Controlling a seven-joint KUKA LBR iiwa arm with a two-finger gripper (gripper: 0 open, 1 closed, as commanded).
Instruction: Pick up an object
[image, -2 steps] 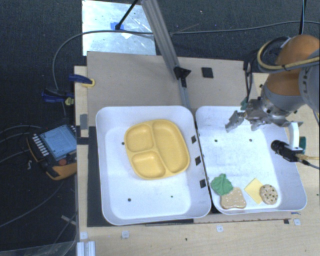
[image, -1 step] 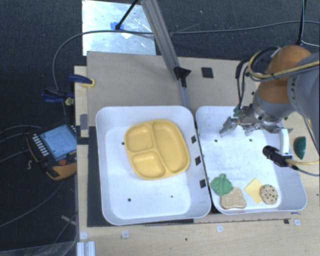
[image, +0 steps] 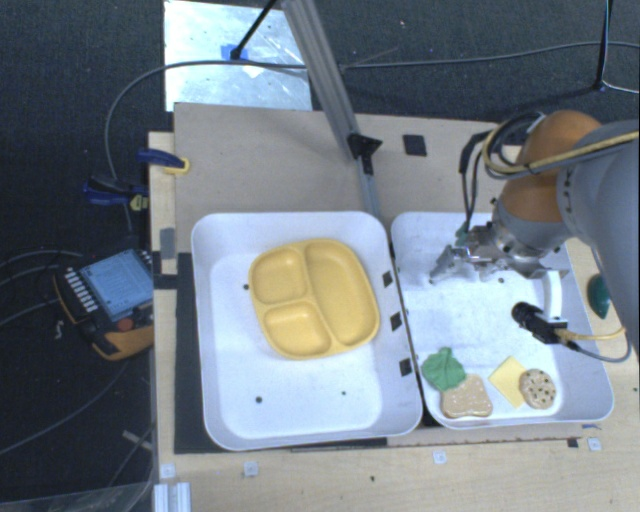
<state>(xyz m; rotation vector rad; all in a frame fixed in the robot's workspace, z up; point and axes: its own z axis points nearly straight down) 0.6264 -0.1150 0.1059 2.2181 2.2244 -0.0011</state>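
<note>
Overhead view of the counter carrying two shallow white bins side by side. The left bin holds a yellow divided plate. The right bin holds four small toy foods clustered along its near edge: a green leafy piece, a tan bread-shaped piece touching it on the near side, a yellow cheese-like wedge, and a round speckled cookie just beside the wedge. The grey arm with its orange band reaches in from the right, and the gripper sits over the far part of the right bin, well apart from the food cluster; nothing lies between its prongs, and whether they are spread or pressed together cannot be told at this resolution. The step in hand appears to be the approach, with no candidate object yet reached. The next move would call for travel toward the near edge of the right bin, selection of a single piece, preferably one at the cluster's margin, and a descent centred on it.
</note>
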